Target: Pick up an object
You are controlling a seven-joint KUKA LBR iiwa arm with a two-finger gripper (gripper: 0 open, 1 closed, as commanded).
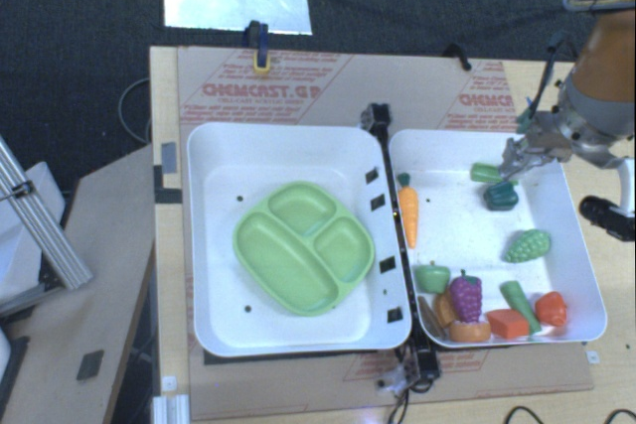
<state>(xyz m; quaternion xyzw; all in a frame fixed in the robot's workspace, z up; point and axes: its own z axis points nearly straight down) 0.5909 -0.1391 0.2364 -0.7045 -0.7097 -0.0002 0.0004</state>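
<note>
**Ana:** Gripper (pixel 517 159) first: it hangs over the far part of the right bin (pixel 586 243), and I cannot tell whether it is apart or together; the tip is a blur of grey metal from up here.

**Ben:** Then take the rest by size. The left bin (pixel 214 213) bears the green divided plate (pixel 303 248), well apart from the arm. Nothing to pick there, I'd judge.

**Ana:** Agreed. In the right bin, the carrot (pixel 407 213) lies along the near wall by the divider. A bumpy green piece (pixel 528 245) sits alone mid-bin. Along the front edge there's a crowded pile: purple grapes (pixel 465 294), a green pepper (pixel 432 276), a red block (pixel 508 323) and a red-orange tomato (pixel 551 309).

**Ben:** And the likely target?

**Ana:** Two small ones just beside the tip: a light green piece (pixel 485 173) touching or nearly touching it, and a dark teal piece (pixel 500 197) just below that. Nothing is visibly held.

**Ben:** So to do it well?

**Ana:** My view: choose one of the pair, not both. Centre over the light green one, line the closing direction across its narrow side, and come straight down so it isn't nudged into the teal piece or the back wall. Lift slowly, and check something is actually clamped before calling it done.
</note>
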